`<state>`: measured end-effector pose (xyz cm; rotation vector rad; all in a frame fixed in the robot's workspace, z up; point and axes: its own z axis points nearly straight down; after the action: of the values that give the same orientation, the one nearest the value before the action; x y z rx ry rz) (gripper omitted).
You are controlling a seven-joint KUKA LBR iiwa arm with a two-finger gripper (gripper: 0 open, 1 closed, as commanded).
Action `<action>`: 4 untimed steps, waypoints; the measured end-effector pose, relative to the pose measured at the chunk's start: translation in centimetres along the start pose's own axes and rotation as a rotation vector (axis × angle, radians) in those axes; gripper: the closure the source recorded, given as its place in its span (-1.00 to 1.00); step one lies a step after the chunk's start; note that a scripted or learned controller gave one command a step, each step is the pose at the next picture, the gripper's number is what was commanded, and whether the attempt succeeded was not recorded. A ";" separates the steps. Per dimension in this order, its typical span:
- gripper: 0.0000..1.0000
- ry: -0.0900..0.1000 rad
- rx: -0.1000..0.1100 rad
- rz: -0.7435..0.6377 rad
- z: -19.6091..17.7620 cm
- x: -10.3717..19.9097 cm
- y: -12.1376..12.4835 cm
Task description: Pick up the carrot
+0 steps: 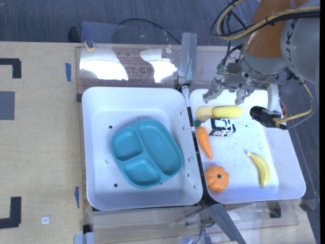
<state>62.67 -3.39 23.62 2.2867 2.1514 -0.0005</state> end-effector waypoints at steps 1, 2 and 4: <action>-1.00 0.003 0.008 -0.491 5.4 5.5 1.1; -1.00 0.003 0.005 -0.595 5.2 6.3 -0.2; -1.00 0.005 0.009 -0.826 4.7 8.1 1.2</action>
<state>64.37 4.57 18.90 1.2354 2.8972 -0.0046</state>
